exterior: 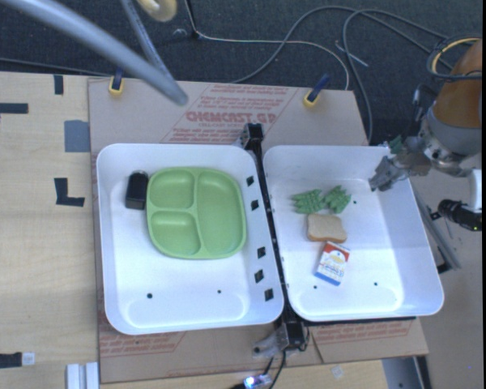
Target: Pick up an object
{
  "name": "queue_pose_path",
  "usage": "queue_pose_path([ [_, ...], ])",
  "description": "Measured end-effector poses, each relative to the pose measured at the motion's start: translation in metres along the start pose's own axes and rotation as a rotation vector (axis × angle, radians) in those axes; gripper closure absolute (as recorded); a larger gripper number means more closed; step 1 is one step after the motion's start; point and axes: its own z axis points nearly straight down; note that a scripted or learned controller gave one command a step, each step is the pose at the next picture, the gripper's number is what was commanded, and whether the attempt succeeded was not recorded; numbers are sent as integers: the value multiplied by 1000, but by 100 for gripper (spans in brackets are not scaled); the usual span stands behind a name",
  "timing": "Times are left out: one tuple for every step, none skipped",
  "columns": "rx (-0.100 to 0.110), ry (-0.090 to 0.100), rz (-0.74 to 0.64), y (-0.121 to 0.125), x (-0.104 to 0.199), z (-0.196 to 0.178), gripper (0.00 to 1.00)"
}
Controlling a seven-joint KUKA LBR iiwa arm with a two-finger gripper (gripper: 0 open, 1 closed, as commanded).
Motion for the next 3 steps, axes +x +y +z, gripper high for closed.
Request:
queue_pose_path([
  [-2,-1,-1,5,1,-64,100],
  [3,1,0,6,2,-83,100],
  [8,3,-3,-13,53,-68,100],
])
